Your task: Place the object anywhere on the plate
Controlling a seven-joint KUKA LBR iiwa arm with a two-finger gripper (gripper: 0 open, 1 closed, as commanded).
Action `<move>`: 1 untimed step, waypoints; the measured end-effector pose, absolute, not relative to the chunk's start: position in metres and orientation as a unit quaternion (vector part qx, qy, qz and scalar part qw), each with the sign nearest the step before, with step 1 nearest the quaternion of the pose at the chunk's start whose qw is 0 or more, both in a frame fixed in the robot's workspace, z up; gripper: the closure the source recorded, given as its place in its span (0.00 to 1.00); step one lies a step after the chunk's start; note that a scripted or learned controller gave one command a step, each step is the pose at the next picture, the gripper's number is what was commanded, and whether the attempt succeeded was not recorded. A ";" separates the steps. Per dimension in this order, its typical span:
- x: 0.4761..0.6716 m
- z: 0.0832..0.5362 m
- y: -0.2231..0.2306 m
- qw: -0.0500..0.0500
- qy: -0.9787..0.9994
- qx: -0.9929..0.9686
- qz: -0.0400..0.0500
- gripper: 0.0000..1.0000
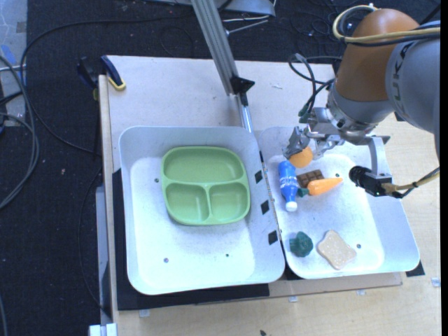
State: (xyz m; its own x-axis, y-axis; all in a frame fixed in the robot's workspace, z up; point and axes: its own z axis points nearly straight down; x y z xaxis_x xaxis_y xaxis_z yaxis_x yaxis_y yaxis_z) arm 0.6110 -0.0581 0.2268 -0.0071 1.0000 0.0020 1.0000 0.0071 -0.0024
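Reaching in from the right, the grey arm (392, 68) is seen bent over the right bin (392, 247), its hand (302, 145) lowered at that bin's upper left corner. A small orange object (302, 158) is seen right at the fingertips, touching or nearly touching them; whether it is gripped cannot be told, and the state of the hand cannot be told either.

Just below it, a blue bottle (288, 180) with a white cap is laid along the left edge of the right bin. Beside the bottle a dark brown block (309, 178) is found, with a toy carrot (325, 185) lying against it. Nearer the front of the bin a dark green lump (302, 244) and a slice of toast (337, 250) are placed just beside each other.

In the left bin (140, 257) a green plate (206, 185) with three compartments is set, well apart from the orange object. Both bins are carried by the table (161, 82).
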 end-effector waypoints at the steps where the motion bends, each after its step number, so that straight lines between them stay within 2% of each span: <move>1: 0.594 0.218 -0.003 0.002 -0.710 -0.705 0.000 1.00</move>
State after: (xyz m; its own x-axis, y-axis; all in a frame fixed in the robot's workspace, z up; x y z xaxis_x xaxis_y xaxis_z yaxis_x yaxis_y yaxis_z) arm 0.5939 -0.0035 0.2184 -0.0073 1.0000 0.0023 1.0000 0.0073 -0.0030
